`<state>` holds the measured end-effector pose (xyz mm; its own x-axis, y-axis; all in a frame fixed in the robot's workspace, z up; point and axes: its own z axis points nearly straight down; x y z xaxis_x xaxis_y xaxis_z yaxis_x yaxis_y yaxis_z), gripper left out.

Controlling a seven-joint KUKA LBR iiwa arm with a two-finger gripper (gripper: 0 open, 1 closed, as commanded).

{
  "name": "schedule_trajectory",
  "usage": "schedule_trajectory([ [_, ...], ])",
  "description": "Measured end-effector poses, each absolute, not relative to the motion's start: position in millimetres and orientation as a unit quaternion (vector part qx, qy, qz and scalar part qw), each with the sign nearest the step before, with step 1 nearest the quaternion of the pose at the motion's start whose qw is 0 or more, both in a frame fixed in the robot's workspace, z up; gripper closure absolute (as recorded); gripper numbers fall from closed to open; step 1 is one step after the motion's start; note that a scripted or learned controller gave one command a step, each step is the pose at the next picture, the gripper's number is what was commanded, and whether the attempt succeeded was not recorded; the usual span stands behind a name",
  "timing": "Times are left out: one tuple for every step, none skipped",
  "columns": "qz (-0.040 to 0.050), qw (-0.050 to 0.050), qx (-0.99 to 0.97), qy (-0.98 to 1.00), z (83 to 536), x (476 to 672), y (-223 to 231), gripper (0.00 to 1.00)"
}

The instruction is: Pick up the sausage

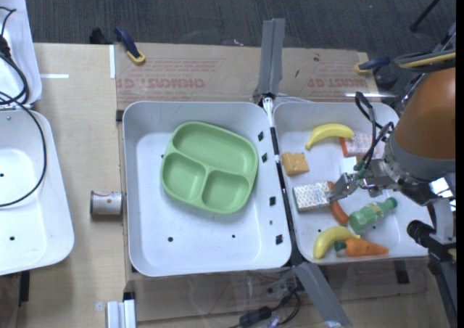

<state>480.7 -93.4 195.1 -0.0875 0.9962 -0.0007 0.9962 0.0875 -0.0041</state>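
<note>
Where the arm [428, 120] crosses in from the right, hides part of the right bin's [319, 110] far corner and right wall; cuts off a pinkish packet [355, 145] behind the black cable. Hard to make out at the gripper [346, 187]: fingertips small and dark against the clutter, so cannot tell whether spread or closed. Nothing visibly between them.

Sausage [338, 210] only partly visible: a short reddish-orange stub lying on the right bin floor just below the gripper, upper end tucked under the fingers, lower end pointing toward the near banana [328, 241]. Touching or merely beneath the gripper — cannot tell.

Right bin, contents: yellow banana [330, 133] near the far wall, curved; tan cracker-like square [294, 163] beside the bin's left wall; white patterned packet [312, 195] just left of the gripper; green bottle [371, 214] lying on its side, right of the sausage; second banana at the near edge, with an orange carrot [365, 248] beside it, touching or nearly so.

Left bin [145, 196], contents: one green three-compartment plate [209, 167], tilted slightly askew, compartments bare.

Outside the bins, on the bench: a small can [106, 203] on its side, just left of the left bin. Farther left, cut off by the frame edge, a white basin [29, 239] with a black cable looping over it.
</note>
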Motion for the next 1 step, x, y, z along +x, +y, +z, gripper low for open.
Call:
schedule_trajectory([
  [0.0012, 0.001, -0.674, -0.738, 95.4, 496.5, -118.8, 0.00],
])
